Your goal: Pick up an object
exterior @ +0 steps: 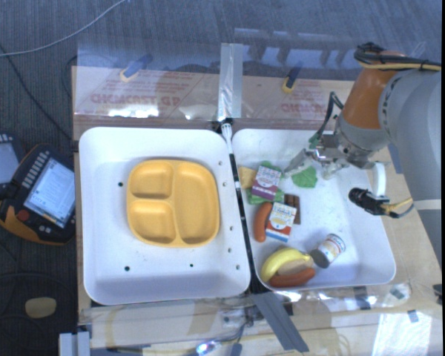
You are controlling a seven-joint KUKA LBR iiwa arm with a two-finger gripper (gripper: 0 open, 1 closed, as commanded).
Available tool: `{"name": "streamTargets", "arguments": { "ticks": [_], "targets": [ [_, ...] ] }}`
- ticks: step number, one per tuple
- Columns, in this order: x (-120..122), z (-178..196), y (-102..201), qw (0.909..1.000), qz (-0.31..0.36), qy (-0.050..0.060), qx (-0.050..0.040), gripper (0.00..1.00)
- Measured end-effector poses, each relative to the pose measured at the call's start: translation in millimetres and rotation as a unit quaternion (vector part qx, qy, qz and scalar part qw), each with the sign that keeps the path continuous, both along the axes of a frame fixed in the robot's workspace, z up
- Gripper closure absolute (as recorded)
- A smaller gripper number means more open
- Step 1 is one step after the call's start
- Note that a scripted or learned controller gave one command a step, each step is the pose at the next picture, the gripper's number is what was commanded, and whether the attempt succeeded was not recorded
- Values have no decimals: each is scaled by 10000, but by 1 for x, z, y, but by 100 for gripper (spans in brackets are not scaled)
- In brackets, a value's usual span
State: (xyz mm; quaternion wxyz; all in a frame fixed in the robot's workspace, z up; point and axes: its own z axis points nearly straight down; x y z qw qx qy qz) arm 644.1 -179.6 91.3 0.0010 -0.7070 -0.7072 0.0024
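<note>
Bright even light, soft shadows, glare on white bins [89, 199], slight blur

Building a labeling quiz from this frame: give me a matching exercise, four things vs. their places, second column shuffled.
Things:
1. yellow divided plate
2. banana
3. green item
4. small can

Places:
A. right bin, near front edge, against a red item
B. left bin, middle
C. right bin, lying on its side toward the front right
D. right bin, far end, just below the gripper

Pairs: 1-B, 2-A, 3-D, 4-C
</note>
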Motion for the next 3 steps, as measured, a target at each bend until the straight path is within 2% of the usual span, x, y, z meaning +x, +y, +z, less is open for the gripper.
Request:
{"name": "streamTargets", "arguments": {
  "ticks": [1, 2, 3],
  "targets": [
    [0, 6, 0, 10000, 13, 25, -6, 100],
    [12, 88, 63, 9999, 137, -1, 9, 100],
    [-3, 93, 21, 9999, -146, 6, 9, 100]
  ]
}}
